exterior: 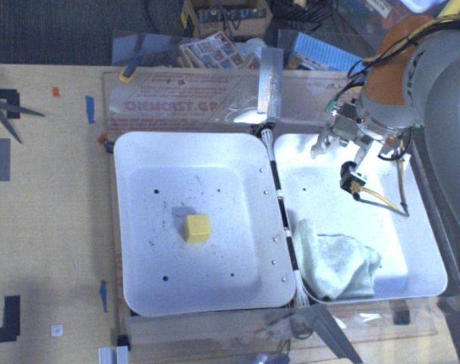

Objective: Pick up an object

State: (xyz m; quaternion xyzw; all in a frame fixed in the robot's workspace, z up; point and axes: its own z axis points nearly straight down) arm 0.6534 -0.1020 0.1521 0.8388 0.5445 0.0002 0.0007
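A small yellow block lies near the middle of the left bin. A crumpled white cloth rests in the front left part of the right bin. My gripper hangs over the back of the right bin, well behind the cloth and far to the right of the yellow block. Its fingers are spread open with nothing between them.
The grey arm with its orange band comes in from the upper right over the right bin. A metal divider separates the two bins. Clutter and a clear plastic sheet lie behind the bins.
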